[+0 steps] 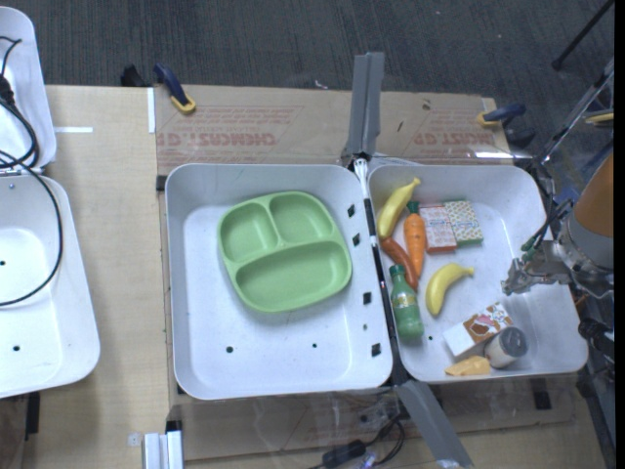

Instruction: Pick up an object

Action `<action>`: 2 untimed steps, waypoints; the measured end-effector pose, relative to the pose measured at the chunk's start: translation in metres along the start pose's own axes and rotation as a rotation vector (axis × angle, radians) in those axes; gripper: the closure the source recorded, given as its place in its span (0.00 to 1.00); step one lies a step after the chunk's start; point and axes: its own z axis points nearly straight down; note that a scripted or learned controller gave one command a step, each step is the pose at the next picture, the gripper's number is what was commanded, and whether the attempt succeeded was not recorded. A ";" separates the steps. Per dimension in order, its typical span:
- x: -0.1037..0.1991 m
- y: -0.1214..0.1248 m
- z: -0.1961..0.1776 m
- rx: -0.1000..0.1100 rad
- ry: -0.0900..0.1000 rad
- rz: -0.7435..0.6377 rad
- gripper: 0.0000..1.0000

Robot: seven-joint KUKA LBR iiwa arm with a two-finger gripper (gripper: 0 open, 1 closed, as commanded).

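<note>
The right bin (532, 195) holds several toy foods. Along its left side lie a banana (398, 206), a carrot (415, 243), a red-orange pepper (396, 256) and a green bottle (405, 307). A second banana (444, 284) lies in the middle and a pair of patterned boxes (451, 225) behind it. At the front are a white and brown carton (476, 328), a grey can (508, 344) and a yellow piece (469, 366). My gripper (518, 278) hangs over the bin's right side, just right of the second banana and above the carton, with nothing seen in it.
A green divided plate (285, 250) lies in the left bin (190, 291). A grey divider post (366, 106) stands behind the seam between the bins. Clamps (176, 88) hold the cardboard at the back. White trays with a black cable (29, 262) sit at far left.
</note>
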 end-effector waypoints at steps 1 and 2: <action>0.002 0.000 0.000 0.002 0.004 -0.002 0.00; 0.053 -0.024 0.019 0.002 -0.004 -0.131 0.00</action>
